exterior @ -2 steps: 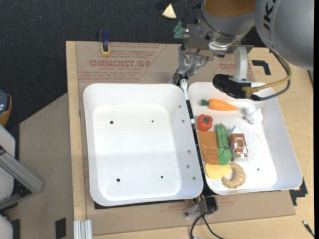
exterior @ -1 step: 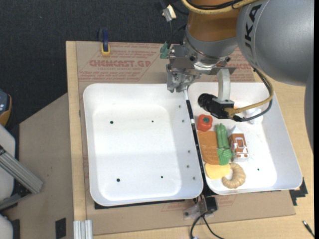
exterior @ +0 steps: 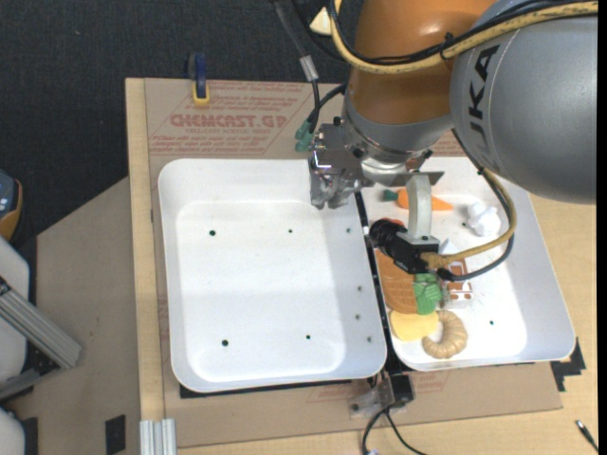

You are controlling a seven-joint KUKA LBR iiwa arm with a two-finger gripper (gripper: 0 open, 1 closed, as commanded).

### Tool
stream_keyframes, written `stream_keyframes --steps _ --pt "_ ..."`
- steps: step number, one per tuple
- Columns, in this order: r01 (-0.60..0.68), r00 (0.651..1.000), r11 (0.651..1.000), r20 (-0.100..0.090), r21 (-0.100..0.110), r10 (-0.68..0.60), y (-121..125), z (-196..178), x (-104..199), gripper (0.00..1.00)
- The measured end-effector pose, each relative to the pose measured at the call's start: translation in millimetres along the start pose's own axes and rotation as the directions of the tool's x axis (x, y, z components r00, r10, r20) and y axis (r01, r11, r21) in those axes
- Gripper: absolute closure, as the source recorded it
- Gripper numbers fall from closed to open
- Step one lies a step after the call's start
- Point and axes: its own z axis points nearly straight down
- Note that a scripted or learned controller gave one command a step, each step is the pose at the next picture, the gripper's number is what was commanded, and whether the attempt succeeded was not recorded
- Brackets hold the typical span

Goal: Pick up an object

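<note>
My gripper (exterior: 325, 193) hangs over the far right corner of the left bin (exterior: 180, 282), close to the wall shared with the right bin (exterior: 531, 292). Nothing shows in its grasp. The right bin holds an orange carrot-like piece (exterior: 418, 200), a white lump (exterior: 482, 219), a brown flat waffle-like piece (exterior: 401, 290), a green piece (exterior: 428, 296), a yellow disc (exterior: 408, 326) and a tan croissant-shaped piece (exterior: 447, 336). The arm's wrist hides the far left part of the right bin.
A small red-and-white item (exterior: 461, 290) lies beside the green piece. Both bins rest on a cardboard sheet (exterior: 237, 112) with a blue clamp (exterior: 198, 76) at its far edge. A metal rail (exterior: 38, 325) crosses the near left.
</note>
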Motion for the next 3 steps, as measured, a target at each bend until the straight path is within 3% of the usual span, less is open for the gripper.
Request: stream_keyframes --steps 1,2,3 --pt "-0.003 1.0 1.0 0.0 -0.012 0.003 37.1 -19.7 -5.2 1.0" --pt "0.0 1.0 1.0 0.0 -0.002 0.0 3.8 -26.6 10.4 1.0" --pt "-0.002 1.0 1.0 0.001 0.0 0.002 -31.5 8.3 21.4 1.0"
